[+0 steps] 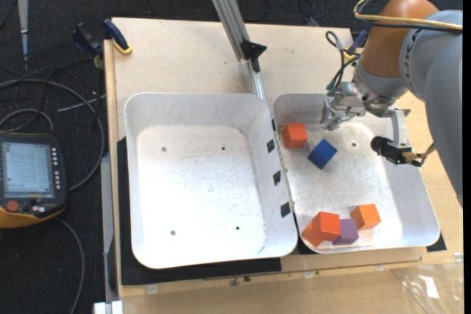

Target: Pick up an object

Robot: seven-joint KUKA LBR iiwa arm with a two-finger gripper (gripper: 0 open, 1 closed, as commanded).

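The arm is reaching in from the right, and its pincer (pixel 335 116) is hanging over the far part of the right bin (pixel 412 195). Nothing is sitting between its tips; whether they are spread or pressed together is too small to tell here.

Five blocks are lying in that bin. An orange block (pixel 295 134) is resting near the far left wall, with a blue block (pixel 322 154) just beside it, a little nearer and to the right, turned corner-on. These two are the closest to the pincer. At the near edge a bigger orange block (pixel 322 227), a purple block (pixel 346 231) and a small orange block (pixel 366 216) are crowding together, touching or almost so. The left bin (pixel 140 114) is lying alongside on the worktop (pixel 184 48).

For a clean pick, the blue block looks the best choice, since it is standing apart from walls and neighbours. The pincer should probably be turning to meet two flat faces, not the corners, then coming straight down around it. The orange block near the wall is leaving less room on one side, and the near cluster is risking a push instead of a grip.
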